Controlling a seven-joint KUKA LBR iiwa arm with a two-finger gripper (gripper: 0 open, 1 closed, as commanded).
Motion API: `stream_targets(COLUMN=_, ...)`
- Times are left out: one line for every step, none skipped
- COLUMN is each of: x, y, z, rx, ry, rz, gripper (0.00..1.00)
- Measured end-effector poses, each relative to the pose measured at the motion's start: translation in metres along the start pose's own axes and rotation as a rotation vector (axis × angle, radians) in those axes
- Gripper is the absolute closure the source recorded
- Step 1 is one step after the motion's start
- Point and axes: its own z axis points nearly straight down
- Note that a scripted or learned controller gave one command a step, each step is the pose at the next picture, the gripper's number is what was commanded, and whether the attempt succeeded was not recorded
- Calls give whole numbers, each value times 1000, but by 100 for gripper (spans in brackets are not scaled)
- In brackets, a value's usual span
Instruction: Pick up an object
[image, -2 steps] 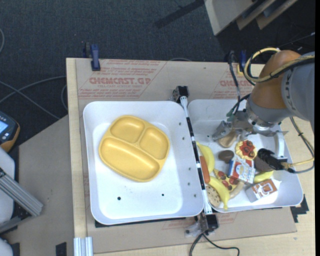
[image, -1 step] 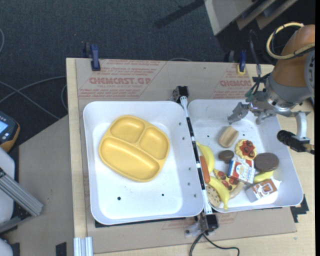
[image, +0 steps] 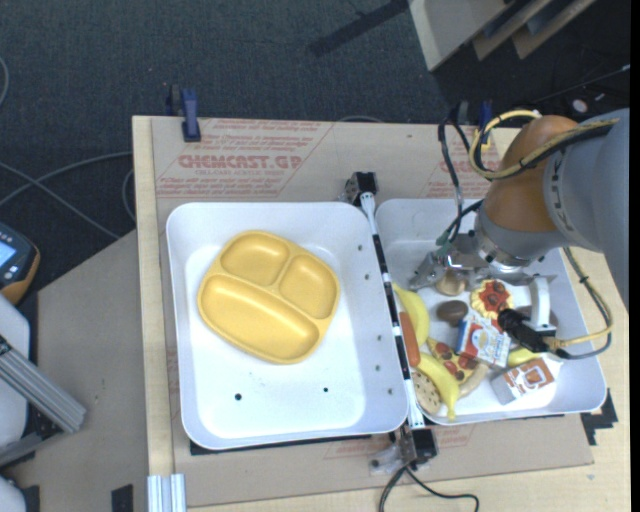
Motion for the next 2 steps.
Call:
stream_targets(x=-46, y=67, z=-7, rx=-17, ry=-7, rz=2, gripper=0)
stream_targets(x=18, y=-6, z=-5, rx=-2, ry=0, rz=0, gripper=0)
